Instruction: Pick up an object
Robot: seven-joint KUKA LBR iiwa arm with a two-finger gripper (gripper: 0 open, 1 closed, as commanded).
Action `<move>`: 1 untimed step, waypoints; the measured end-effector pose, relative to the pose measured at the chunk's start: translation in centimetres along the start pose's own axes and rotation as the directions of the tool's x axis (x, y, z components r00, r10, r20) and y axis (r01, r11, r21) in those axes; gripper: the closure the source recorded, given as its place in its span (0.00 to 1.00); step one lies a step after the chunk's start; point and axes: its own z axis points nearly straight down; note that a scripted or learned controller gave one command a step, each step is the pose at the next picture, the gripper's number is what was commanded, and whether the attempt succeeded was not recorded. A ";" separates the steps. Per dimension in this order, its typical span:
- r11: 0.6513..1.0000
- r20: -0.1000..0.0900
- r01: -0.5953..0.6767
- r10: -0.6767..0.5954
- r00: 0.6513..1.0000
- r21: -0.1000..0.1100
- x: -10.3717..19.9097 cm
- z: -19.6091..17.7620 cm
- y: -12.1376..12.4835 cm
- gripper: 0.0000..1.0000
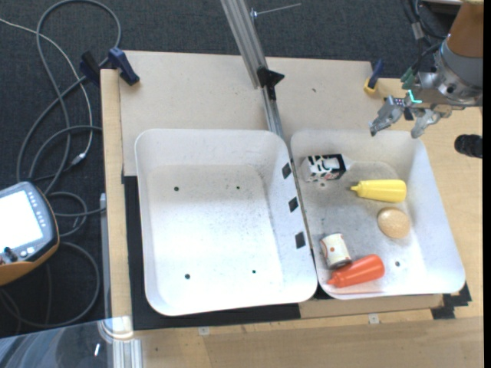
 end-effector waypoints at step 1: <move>1.000 0.002 0.001 -0.001 1.000 -0.004 0.0 -0.3 0.1 0.00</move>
